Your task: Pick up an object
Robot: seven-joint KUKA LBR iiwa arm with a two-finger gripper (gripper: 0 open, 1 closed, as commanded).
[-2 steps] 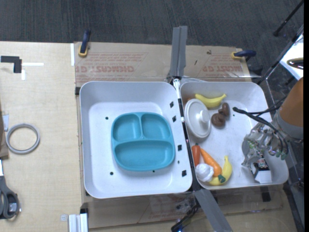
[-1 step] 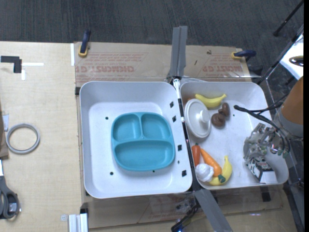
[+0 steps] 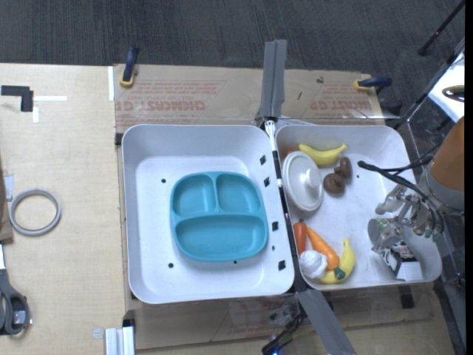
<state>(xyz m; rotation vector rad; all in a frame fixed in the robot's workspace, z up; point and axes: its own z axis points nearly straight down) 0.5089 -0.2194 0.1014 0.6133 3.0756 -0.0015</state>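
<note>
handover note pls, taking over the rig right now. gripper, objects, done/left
Gripper: low at the right side of the right bin, nothing visibly held.
Right bin: banana and brown item at the far end, white lid on the left wall, carrot, second banana and white item near the front.
Left bin: teal divided plate.
Done: no pick. Left: the whole pick.
</note>
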